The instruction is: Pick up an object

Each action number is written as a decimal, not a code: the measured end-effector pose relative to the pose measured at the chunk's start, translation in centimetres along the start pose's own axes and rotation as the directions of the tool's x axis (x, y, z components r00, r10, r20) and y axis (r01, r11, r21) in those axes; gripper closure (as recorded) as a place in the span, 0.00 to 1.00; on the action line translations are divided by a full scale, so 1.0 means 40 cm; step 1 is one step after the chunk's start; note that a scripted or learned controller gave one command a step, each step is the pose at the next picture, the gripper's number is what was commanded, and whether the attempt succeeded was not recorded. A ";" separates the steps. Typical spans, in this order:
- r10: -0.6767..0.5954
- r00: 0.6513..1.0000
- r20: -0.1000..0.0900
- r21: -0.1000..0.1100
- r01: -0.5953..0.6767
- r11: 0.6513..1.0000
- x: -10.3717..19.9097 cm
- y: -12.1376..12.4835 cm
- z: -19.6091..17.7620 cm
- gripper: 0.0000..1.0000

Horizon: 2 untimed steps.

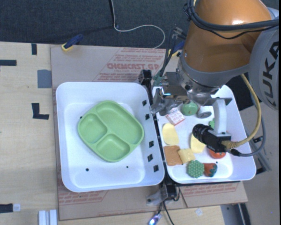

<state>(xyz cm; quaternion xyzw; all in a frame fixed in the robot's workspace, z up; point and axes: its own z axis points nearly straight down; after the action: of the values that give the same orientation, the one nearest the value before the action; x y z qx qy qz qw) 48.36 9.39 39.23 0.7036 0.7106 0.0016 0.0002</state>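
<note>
The right bin (239, 172) holds small toy food pcs: a yellow piece (170, 135), a brown cracker (173, 155), a green bumpy ball (195, 169), a red piece (210, 169) and a red-white packet (176, 117). The left bin (68, 125) holds a green divided plate (111, 130). The gripper (165, 97) hangs at the upper left of the right bin, approx. over the divider; if it is open or closed I cannot tell. The pcs look light, hard plastic, prob. slippery. The cracker is flat, so better to pinch across its edges.
</note>
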 end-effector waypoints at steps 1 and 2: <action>0.013 1.000 0.003 0.000 -0.013 1.000 -0.146 0.000 -0.104 1.00; 0.006 1.000 0.002 -0.003 -0.006 1.000 -0.083 0.002 -0.261 1.00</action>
<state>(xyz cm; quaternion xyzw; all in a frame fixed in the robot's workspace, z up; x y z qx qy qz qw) 48.43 6.06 49.67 0.7057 0.7085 0.0020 0.0018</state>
